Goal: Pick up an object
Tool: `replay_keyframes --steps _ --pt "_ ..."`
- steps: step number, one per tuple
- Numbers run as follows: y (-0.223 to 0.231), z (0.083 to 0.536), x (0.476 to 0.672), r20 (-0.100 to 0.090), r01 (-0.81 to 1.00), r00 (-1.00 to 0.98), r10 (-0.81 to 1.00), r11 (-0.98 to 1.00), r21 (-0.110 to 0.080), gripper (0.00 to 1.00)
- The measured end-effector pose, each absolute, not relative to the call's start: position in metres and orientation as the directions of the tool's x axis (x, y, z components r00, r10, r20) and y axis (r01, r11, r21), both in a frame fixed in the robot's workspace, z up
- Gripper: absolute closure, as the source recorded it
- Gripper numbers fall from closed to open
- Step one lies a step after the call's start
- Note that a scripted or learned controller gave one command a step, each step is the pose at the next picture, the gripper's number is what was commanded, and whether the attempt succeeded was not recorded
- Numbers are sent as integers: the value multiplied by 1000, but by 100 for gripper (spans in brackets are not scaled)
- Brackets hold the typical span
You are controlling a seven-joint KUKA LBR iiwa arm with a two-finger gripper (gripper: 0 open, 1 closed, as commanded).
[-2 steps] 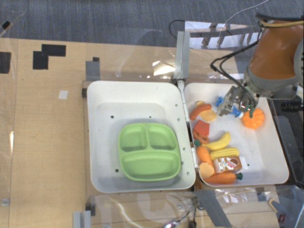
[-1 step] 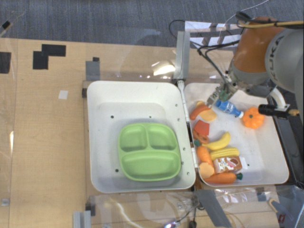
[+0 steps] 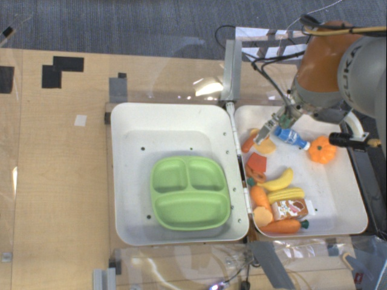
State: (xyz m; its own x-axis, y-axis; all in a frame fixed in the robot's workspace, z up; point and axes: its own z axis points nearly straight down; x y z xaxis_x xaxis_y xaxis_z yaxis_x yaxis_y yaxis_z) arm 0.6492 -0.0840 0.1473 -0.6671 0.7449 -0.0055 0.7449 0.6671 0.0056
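Observation:
The right bin (image 3: 344, 192) holds a pile of toy food. In it lie a blue bottle (image 3: 291, 138), an orange pumpkin (image 3: 322, 151), a banana (image 3: 279, 179), a red block (image 3: 257, 162), a small snack box (image 3: 289, 208) and two carrots (image 3: 260, 197) (image 3: 282, 226). My gripper (image 3: 270, 129) hangs low over the bin's back left part, just left of the blue bottle and above an orange piece (image 3: 248, 142) and a pale yellow piece (image 3: 266, 149). I see nothing lifted in it.
The left bin (image 3: 130, 162) holds a green divided plate (image 3: 190, 193). A metal post (image 3: 231, 71) stands behind the wall between the bins. Cables (image 3: 272, 59) trail behind the right bin. The arm's grey and orange body (image 3: 338, 71) covers the right bin's back right corner.

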Motion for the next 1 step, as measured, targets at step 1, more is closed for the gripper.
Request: replay_keyframes --steps 1 --pt "-127 92 653 -9 858 -514 858 514 13 0"
